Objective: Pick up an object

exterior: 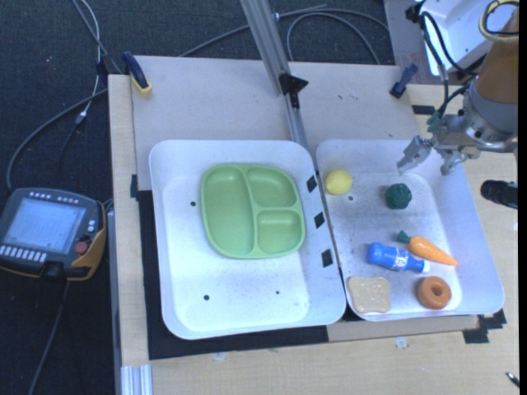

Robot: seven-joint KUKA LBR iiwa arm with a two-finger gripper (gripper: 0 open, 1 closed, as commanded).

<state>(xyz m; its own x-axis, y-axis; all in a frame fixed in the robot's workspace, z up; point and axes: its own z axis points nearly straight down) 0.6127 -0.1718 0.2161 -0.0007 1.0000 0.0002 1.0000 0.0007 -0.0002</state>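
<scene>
My gripper (430, 160) hangs open over the far right part of the right bin (466, 212), with nothing between its fingers. Just below and left of it lies a dark green broccoli piece (398, 196). A yellow lemon (338, 182) sits near the bin's far left corner. Toward the near side lie a blue bottle (396, 257), an orange carrot (431, 250), a brown donut (434, 292) and a slice of toast (370, 294).
The left bin (177, 286) holds a green divided plate (252, 210). A metal pole (272, 35) rises behind the bins. Blue clamps (136, 72) (403, 80) grip the board's far edge. A teach pendant (49, 233) lies left of the bench.
</scene>
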